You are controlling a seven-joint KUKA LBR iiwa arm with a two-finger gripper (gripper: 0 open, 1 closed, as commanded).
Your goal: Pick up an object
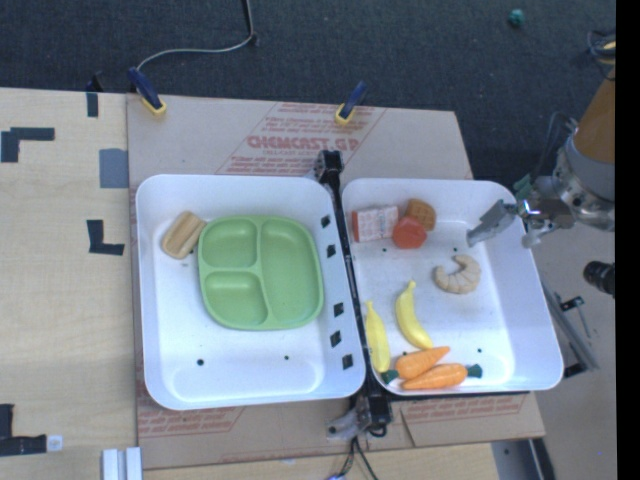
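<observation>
Nothing had been picked up yet. The gripper was seen over the right bin, near its top right edge, up above the floor of the bin. How wide it was open could not be told, and nothing was seen held in it.

The closest thing was the croissant, lying just below and to the left of the gripper. It looked like the easy pick. For that, the gripper would need to be moved a little down and left, lowered, and closed around it.

Other things were in the same bin: a tomato touching a small box, a cookie, two bananas and two carrots. Nothing was in the way of the croissant.

In the left bin a green plate and a piece of bread were seen.
</observation>
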